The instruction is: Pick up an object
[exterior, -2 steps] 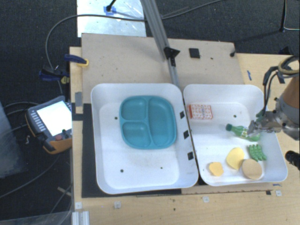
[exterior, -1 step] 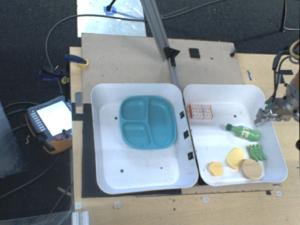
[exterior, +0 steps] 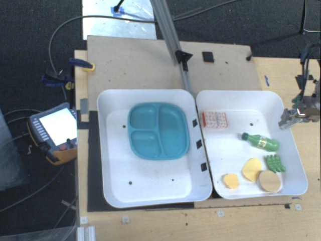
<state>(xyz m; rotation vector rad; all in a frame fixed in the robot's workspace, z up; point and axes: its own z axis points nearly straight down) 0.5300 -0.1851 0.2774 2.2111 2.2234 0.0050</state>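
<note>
The right bin (exterior: 235,104) holds a small red and white box (exterior: 214,119) near its back left. A green bottle (exterior: 261,141) lies on its side in the middle right. Near the front right sit a yellow piece (exterior: 252,169), a small orange piece (exterior: 230,181), a green spiky toy (exterior: 274,163) and a tan round disc (exterior: 270,181). My gripper (exterior: 290,118) hangs at the right bin's far right rim, above and to the right of the bottle, with nothing seen in it.
The left bin (exterior: 115,179) carries a teal divided plate (exterior: 158,130). A slanted metal pole (exterior: 169,31) crosses the back of the bench. A teach pendant (exterior: 54,130) and cables lie off the bench at the left.
</note>
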